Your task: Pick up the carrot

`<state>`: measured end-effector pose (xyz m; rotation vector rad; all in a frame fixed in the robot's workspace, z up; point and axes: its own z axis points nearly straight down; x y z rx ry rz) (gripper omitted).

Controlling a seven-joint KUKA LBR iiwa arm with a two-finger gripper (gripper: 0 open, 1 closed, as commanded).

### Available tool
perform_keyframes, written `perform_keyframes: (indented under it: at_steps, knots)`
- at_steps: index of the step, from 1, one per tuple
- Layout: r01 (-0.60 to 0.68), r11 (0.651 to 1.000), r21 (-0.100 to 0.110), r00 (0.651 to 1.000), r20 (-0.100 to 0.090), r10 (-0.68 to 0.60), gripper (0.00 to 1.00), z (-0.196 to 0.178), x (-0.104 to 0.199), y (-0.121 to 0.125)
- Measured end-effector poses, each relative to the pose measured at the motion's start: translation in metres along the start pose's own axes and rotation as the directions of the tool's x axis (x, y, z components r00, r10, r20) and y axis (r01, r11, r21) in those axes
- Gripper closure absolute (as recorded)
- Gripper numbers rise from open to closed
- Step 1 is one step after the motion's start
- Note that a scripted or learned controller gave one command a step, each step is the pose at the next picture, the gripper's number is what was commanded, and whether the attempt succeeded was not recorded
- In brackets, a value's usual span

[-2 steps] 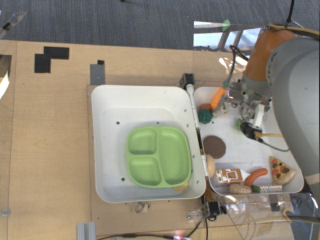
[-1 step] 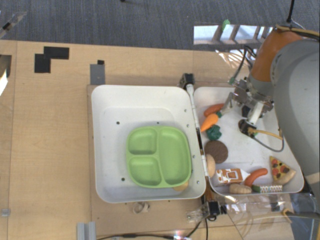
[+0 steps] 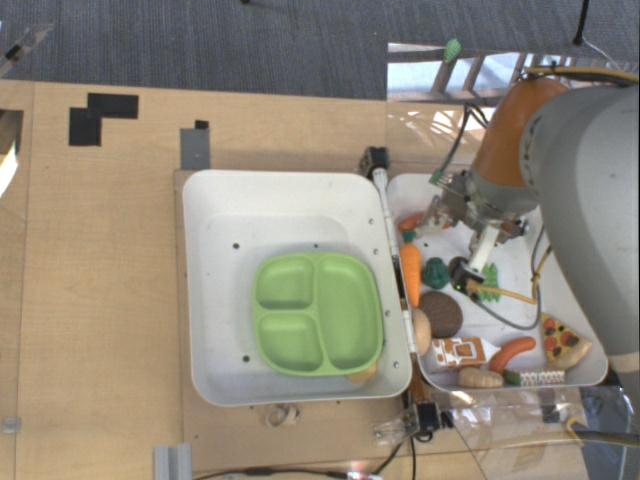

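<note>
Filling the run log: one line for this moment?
carrot: right bin, left edge, ungrasped | gripper: above bin centre | green plate: left bin

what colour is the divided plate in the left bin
Light green: the divided plate shows plainly in the camera view.

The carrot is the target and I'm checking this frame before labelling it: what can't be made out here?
- Carrot: its upper tip, lost among the clutter by the bin wall in the camera view.
- Gripper: too small and cluttered to tell whether it is open or shut.
- Right bin: its far right side, covered by the arm.
- Small green toy: too small to identify.
</note>
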<state>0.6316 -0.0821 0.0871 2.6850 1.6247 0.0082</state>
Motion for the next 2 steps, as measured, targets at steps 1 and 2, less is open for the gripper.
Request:
perform_keyframes:
  at_steps: [1, 2]
  knots:
    - [-0.197, 0.980, -0.005, 0.980, -0.002, 0.197, 0.00, -0.002, -0.037, -0.057]
    - [-0.377, 0.926, 0.000, 0.926, -0.005, 0.377, 0.00, -0.101, 0.032, -0.091]
